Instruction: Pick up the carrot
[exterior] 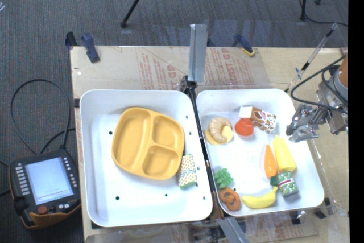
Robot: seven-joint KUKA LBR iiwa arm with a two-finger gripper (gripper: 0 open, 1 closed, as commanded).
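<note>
The carrot (270, 161), orange with a green top toward the near side, lies in the right bin (259, 98) next to a yellow corn cob (284, 155). My gripper (301, 128) hangs at the bin's right rim, to the right of and a little beyond the carrot, apart from it. Nothing shows between its fingers.
The right bin also holds a croissant (219, 130), a tomato (244, 127), a small box (263, 120), a banana (259, 200), a pretzel (230, 197), a can (288, 185) and broccoli (223, 178). The left bin (96, 202) holds a yellow divided plate (149, 143) and a packet (187, 171).
</note>
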